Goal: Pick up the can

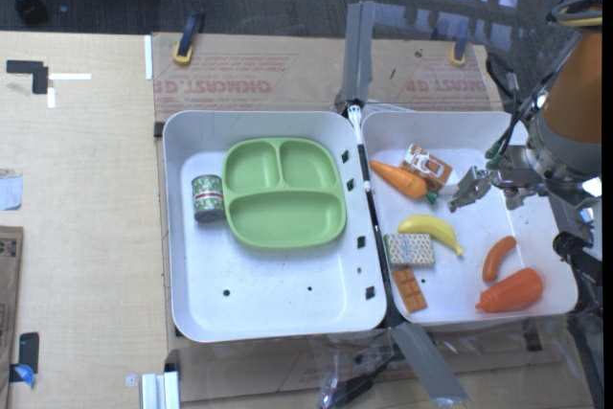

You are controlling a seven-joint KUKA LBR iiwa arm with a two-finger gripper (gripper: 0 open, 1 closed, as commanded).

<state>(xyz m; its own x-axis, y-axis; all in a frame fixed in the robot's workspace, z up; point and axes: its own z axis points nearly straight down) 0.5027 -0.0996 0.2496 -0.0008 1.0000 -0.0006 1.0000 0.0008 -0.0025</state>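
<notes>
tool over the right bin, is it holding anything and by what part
Nothing is held. The tool hangs open over the right bin with only bare floor between its fingers. The can stands untouched in the left bin, beside the green plate.

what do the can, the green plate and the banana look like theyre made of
Can: probably metal, going by its greyish rim, with a green printed paper or film label around it; too small to be sure.
Green plate: looks like moulded plastic, one even matte green, smooth rounded dividers.
Banana: likely a plastic toy, uniform glossy yellow with no spots, though real fruit can't be ruled out.
</notes>
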